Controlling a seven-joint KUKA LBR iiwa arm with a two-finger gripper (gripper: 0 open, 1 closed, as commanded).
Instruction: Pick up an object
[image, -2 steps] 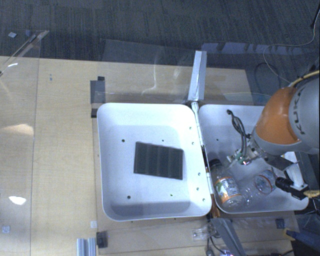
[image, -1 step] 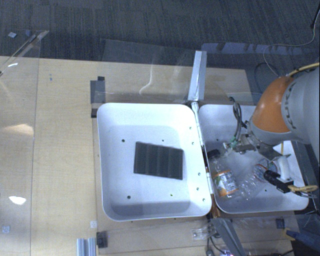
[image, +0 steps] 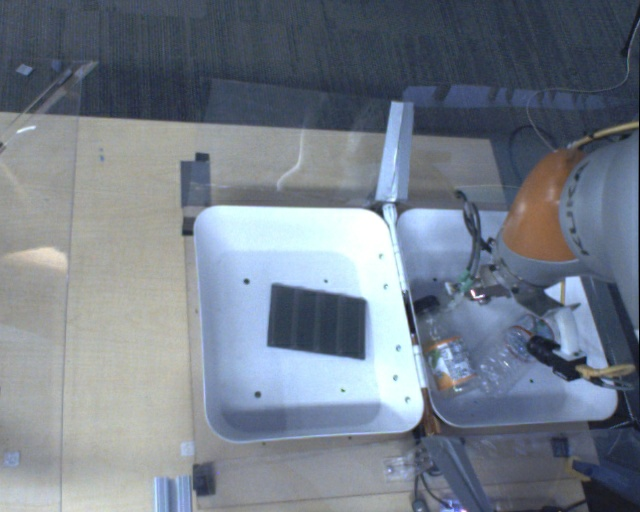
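Nearest the front rim of the right bin (image: 520, 415) lies a small container with an orange label (image: 448, 362), tipped on its side close to the wall shared with the left bin. Just beside it, toward the bin's middle, lies a clear, crumpled plastic item (image: 497, 362); its outline is hard to make out. Farther back along the shared wall sits a small black piece (image: 425, 303).

The gripper (image: 478, 292) is low inside the right bin, above the floor just behind the clear item and apart from the orange-labelled container. Whether it is open or closed cannot be told from here, and nothing is seen held in it.

The arm (image: 600, 215) enters from the right, its grey body over the bin's far right part, with the orange band (image: 535, 215) angled down toward the wrist.

In the left bin (image: 215, 300), a dark ribbed rectangular pad (image: 317, 321) lies flat near the centre.
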